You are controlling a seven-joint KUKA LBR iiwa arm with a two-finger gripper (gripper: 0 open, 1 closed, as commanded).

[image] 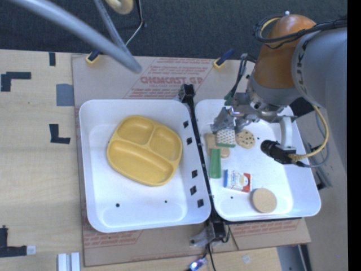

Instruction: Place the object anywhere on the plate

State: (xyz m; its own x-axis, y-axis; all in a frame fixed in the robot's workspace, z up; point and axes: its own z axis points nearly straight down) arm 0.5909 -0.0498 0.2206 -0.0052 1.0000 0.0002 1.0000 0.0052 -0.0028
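yellow plate [145, 149] sits in the left bin [90, 117], three compartments. gripper [228, 126] hangs over the right bin [304, 191] near its left wall, above a waffle-patterned piece [225, 135] beside a cookie [245, 139] and green stick [215, 163]. grip state: i cannot tell. i judge the piece light and stiff; pinch across its narrow sides.

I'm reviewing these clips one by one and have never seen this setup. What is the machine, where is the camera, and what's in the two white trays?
One fixed camera looks down at a slant on a bench. The grey arm with the orange band is the robot; its gripper hangs over the right bin. That bin holds a waffle-like piece, a cookie, a green stick, a small packet and a round tan disc. The left bin holds the yellow plate. Whether anything is gripped cannot be told.
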